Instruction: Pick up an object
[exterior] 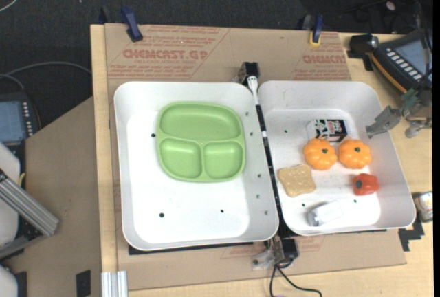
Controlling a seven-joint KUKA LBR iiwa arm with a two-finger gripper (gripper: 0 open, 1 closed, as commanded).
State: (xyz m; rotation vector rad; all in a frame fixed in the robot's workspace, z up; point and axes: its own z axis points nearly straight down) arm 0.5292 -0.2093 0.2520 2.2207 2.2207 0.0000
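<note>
The right bin (385,214) holds several objects. Two orange pumpkins (320,154) (355,153) sit side by side in its middle. A small red pepper (366,183) lies just below the right pumpkin. A tan slice of toast (297,181) lies near the bin's left wall, and a white object (326,212) near its front. A black-and-white carton (330,128) lies behind the pumpkins. My gripper (396,126) hovers over the bin's right rim, to the upper right of the pumpkins. It is open, with nothing between its fingers.
The left bin (137,220) holds a green divided plate (201,141). A black divider runs between the bins. Clamps, a tablet and cables lie around the cardboard-covered bench.
</note>
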